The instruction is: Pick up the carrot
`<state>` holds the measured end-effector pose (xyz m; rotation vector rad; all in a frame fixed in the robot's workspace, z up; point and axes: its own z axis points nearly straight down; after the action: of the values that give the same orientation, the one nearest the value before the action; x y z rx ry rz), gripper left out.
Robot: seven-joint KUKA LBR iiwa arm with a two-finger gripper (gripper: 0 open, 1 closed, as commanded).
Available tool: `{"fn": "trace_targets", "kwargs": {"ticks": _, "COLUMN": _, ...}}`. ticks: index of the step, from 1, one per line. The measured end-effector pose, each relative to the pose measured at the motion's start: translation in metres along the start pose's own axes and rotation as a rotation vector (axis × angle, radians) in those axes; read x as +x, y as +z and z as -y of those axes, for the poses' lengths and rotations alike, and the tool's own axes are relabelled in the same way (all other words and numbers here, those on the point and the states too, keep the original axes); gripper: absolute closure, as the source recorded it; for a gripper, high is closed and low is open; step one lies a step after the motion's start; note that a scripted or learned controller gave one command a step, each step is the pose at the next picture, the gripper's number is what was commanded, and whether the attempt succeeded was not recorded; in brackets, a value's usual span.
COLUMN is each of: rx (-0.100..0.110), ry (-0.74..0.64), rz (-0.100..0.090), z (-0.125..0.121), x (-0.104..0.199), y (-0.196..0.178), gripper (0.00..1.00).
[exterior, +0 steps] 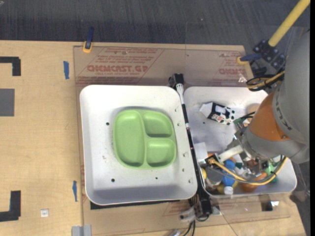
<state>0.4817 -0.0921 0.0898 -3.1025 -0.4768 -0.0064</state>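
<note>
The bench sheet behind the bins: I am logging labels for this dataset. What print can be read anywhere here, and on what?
"CHEMCAST GP", red print on the clear sheet, reversed and blurred, so the reading is uncertain.
Red print on the sheet's right corner: too blurred to read.
Black and white package in the right bin: markings too small to read.

Your open room is the left bin (93,146), around the green divided plate (145,138). The right bin (197,100) is crowded: the arm (275,127) covers its right side, clutter (231,173) packs its near end.
</note>
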Motion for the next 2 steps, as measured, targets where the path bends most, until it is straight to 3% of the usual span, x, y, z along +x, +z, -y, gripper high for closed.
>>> {"fn": "trace_targets", "kwargs": {"ticks": 1, "rx": -0.004, "ry": -0.023, "rz": 0.002, "z": -0.083, "x": -0.022, "y": -0.12, "gripper": 0.0}}
{"fn": "trace_targets", "kwargs": {"ticks": 2, "rx": -0.001, "ry": -0.202, "rz": 0.005, "z": -0.055, "x": -0.019, "y": -0.005, "gripper": 0.0}}
